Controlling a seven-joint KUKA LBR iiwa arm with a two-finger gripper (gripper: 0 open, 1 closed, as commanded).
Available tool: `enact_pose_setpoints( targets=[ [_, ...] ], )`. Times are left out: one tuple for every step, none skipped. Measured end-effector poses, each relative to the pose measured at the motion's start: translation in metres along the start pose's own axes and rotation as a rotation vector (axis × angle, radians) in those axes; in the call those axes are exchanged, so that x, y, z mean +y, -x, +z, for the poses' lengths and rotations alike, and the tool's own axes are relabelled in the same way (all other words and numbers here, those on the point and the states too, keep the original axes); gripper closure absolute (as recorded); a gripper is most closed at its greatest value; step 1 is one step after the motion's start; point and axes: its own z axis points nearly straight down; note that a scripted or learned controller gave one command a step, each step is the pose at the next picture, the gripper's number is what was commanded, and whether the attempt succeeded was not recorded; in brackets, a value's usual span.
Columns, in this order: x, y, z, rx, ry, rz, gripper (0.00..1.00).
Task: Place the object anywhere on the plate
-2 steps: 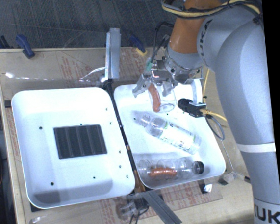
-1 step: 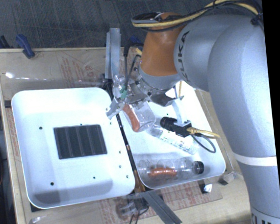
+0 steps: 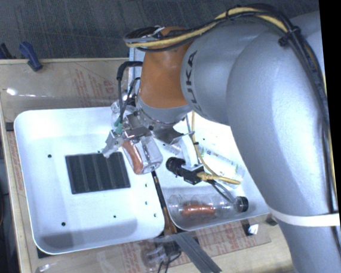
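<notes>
Two shallow white bins are sitting side by side on the counter [image 3: 57, 84], the left bin [image 3: 36, 176] carrying one dark ribbed plate [image 3: 97, 172] at centre left of the frame. The gripper [image 3: 137, 151] is hanging over the seam between the bins, just right of the plate, clenching one clear bottle with a copper-coloured core [image 3: 141, 155]. In the right bin [image 3: 194, 223], at lower centre, one more clear plastic bottle [image 3: 204, 208] is lying flat beside loose items.

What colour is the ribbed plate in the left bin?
Dark grey to black plate, seen in the camera view.
</notes>
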Motion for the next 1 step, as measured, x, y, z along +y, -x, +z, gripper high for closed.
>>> enact_pose_setpoints(
  targets=[
    [-0.0001, 0.0006, 0.0000, 0.000, 0.000, 0.001, 0.00]
  ],
)
